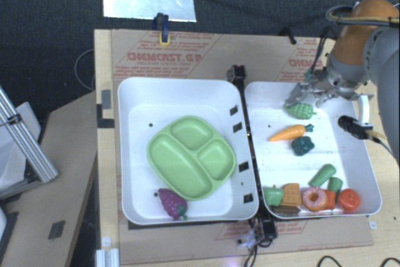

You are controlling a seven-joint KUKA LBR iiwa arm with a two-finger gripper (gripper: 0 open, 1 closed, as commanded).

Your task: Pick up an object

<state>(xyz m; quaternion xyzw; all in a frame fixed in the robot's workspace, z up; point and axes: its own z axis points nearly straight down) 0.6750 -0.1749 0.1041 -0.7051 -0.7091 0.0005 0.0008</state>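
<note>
My gripper point(305, 99) hangs over the far part of the right bin point(350, 153), directly above and touching or nearly touching a bumpy light-green toy point(300, 111). Whether the toy is gripped cannot be told from this angle. Just in front of it lie an orange carrot point(289, 132) and a dark green vegetable point(302, 146). Along the bin's near edge sit a green pickle point(322, 174), a red tomato point(349, 199), a pink donut point(312, 198), an orange waffle piece point(290, 194) and a green pepper point(272, 196).
The left bin point(144, 109) holds a green divided plate point(191, 157) and a bunch of purple grapes point(172, 202) at its near edge. A black ridge with clips point(242, 134) separates the two bins. The arm's grey body and orange band point(369, 28) stand at the far right.
</note>
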